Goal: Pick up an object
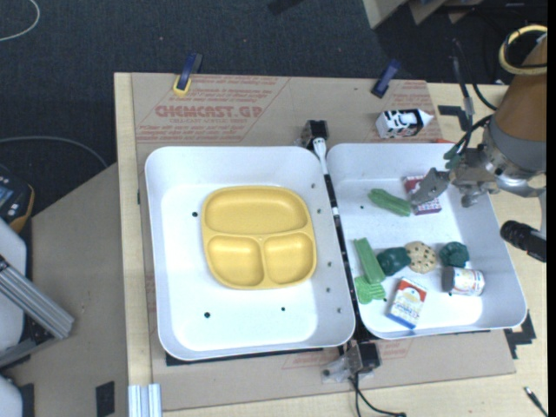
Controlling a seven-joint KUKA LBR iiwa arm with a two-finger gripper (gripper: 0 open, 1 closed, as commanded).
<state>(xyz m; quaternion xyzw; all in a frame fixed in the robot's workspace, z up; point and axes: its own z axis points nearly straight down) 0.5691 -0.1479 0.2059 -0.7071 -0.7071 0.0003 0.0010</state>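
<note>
My gripper [452, 194] hangs open over the back of the right bin [512, 272], nothing between its fingers. One finger [429, 191] stands just over a small red and white packet [414, 183]. Left of it lies a green pea pod [389, 202]. Nearer the front lie a long green piece [367, 268], a dark green lump [393, 259], a cookie [421, 254], a teal lump [453, 253], a small can [466, 281] and a red and white box [407, 303].
The left bin [174, 302] holds a yellow divided plate [258, 235]. A black and white object [403, 122] lies on the bench behind the right bin. Clamps [184, 75] sit on the bench's back edge. The arm's orange wrist [526, 111] rises at the right.
</note>
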